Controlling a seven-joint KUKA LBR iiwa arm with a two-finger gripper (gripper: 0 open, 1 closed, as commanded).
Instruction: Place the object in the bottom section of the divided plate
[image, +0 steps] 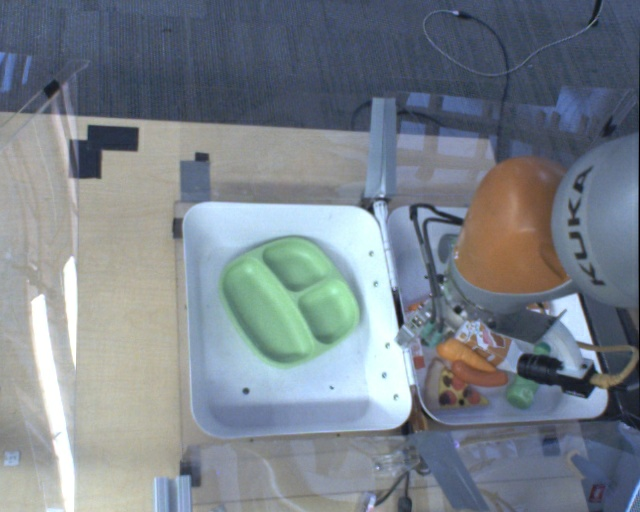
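Currently green three-section divided plastic plate (290, 298) sits mid left white bin (215, 400) on tabletop (120, 300). Grey arm with orange band (515, 240) hangs over right white bin (590, 408), above orange carrot-shaped toy (468, 354) among small items. Fingers' state: cannot tell.

Arm (560, 230) enters from the right, grey link and orange band uppermost. Wrist points steeply downward; gripper (440, 325) sits low at the near right.
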